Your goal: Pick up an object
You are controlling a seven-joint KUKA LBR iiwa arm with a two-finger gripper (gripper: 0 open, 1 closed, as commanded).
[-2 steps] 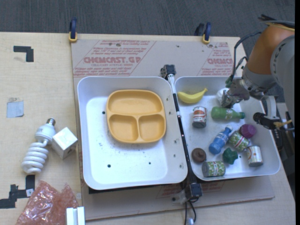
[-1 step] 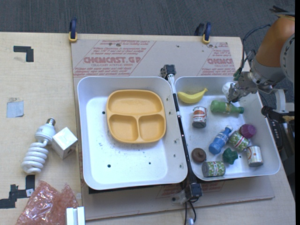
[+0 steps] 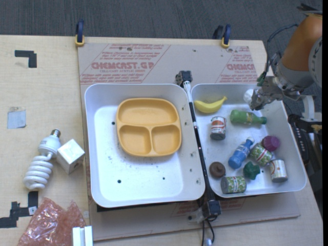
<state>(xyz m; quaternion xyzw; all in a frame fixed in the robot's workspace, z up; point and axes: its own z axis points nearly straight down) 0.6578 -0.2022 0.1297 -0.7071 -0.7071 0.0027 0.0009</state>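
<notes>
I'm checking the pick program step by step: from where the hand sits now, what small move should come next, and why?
Probably a short descent toward the green bottle. The hand sits over the right bin's upper right corner, just above and to the right of that bottle lying on its side. It looks the nearest object, with the banana further left. No object shows between the fingers, so nothing is picked yet.

We see a bright picture with soft, even light. The white bins (image 3: 102,188) shine but do not glare. Shadows are small and faint, tucked close under the yellow tray (image 3: 148,126) and the light bulb (image 3: 42,160). Near the bench's right edge, the gripper (image 3: 259,100) looks a bit blurry.
</notes>
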